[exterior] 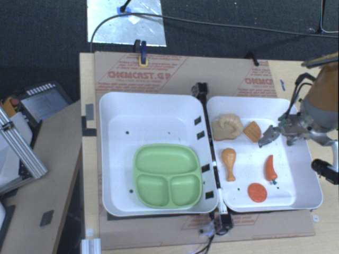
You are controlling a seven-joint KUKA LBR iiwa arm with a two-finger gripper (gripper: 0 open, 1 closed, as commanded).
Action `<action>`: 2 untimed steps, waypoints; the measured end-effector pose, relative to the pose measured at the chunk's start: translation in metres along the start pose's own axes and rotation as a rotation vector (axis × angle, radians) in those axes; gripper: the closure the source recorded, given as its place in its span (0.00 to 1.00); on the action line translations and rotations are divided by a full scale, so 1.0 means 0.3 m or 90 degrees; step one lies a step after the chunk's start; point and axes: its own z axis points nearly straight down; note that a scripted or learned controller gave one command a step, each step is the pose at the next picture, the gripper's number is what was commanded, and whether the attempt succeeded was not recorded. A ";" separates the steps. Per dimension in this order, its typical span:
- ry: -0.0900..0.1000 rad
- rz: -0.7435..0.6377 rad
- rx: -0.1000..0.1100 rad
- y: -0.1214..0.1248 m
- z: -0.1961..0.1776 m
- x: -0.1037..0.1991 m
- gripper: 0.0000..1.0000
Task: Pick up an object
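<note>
The right bin (302, 194) holds a beige croissant (227, 126), an orange-brown bread wedge (252, 130), a toy chicken drumstick (229, 162), a red chili pepper (270, 168) and a red tomato slice (257, 192). My gripper (268, 135) hangs over the bin's upper right part, just right of the bread wedge and above the chili pepper. Nothing shows between its dark fingers.
The left bin (114, 115) holds a green divided plate (167, 175). A black divider with clips (207, 147) runs between the bins. The arm's grey body (323, 110) covers the right bin's far right corner. Cables (212, 25) cross the dark floor behind the bench.
</note>
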 end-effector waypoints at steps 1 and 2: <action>-0.002 -0.002 -0.008 0.010 -0.023 0.001 0.00; 0.000 -0.001 -0.005 0.007 0.186 0.008 0.00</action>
